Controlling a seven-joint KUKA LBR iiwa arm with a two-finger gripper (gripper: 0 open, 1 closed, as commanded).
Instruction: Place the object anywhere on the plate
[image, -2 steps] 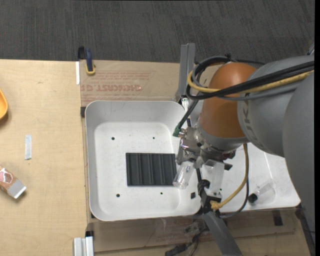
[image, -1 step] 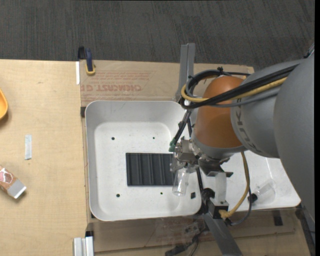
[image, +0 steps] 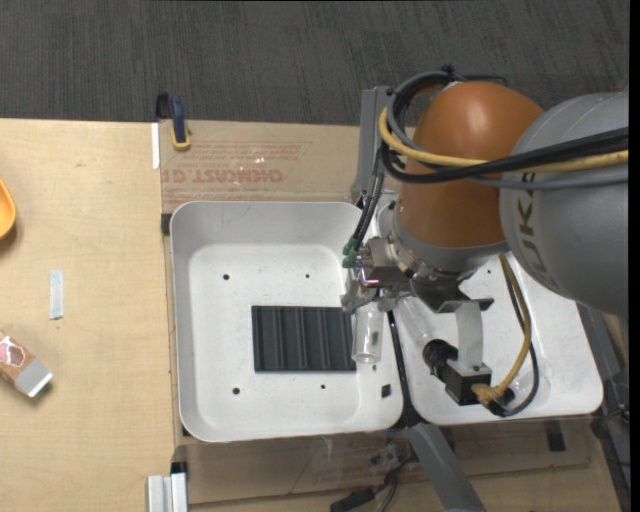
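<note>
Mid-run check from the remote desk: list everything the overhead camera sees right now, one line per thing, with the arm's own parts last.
White bins: two, side by side on the bench; the right one lies mostly under the arm.
Plate: one, dark and ribbed, flat in the left bin.
Clear object: one, see-through, at the plate's right edge below the gripper; too glassy to name.
Cardboard sheet: one, brown, behind the left bin.
Clamp: one, blue and yellow, at the cardboard's far left corner.
Small items: a few, on the wooden bench at left.
Arm: one, grey with orange band, reaching in from the right.
Gripper: one, over the left bin's right wall.
</note>
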